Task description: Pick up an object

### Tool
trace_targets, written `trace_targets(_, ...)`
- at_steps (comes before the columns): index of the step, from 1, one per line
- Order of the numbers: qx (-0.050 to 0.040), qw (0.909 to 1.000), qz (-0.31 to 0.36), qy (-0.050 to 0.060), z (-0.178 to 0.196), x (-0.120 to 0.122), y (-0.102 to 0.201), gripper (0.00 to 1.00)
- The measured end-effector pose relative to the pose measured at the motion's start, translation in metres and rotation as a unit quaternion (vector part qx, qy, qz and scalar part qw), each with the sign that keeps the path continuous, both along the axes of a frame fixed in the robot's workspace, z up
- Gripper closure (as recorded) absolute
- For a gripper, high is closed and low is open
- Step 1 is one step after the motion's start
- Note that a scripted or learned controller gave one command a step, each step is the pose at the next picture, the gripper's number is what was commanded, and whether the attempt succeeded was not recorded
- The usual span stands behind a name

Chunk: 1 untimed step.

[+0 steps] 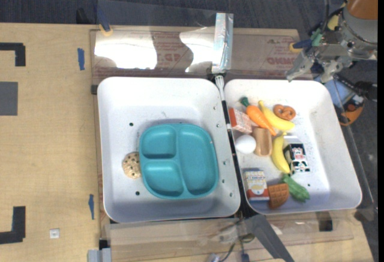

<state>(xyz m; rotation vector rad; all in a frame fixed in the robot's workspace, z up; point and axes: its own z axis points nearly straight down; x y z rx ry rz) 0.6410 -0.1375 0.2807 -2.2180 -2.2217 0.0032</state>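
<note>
In the camera view, the end effector (321,63) hung at about one o'clock, just outside the right bin's (345,159) far corner, carrying nothing; whether it was parted or together I cannot tell, since it was small and blurred, and it seemed parked there to leave the pile clear. That bin held two bananas (277,135), one carrot (260,117), one egg (245,144) and perhaps six other toys crowded at centre, while the left bin (114,105) held one teal tray (178,159) and, at its nine o'clock, one cookie (131,165).
</note>
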Motion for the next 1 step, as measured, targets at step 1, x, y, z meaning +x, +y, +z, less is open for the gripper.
trace_targets(1, 0.0011, 0.9992, 0.041, 0.003, -0.1021, -0.0166, 0.0686, 0.00)
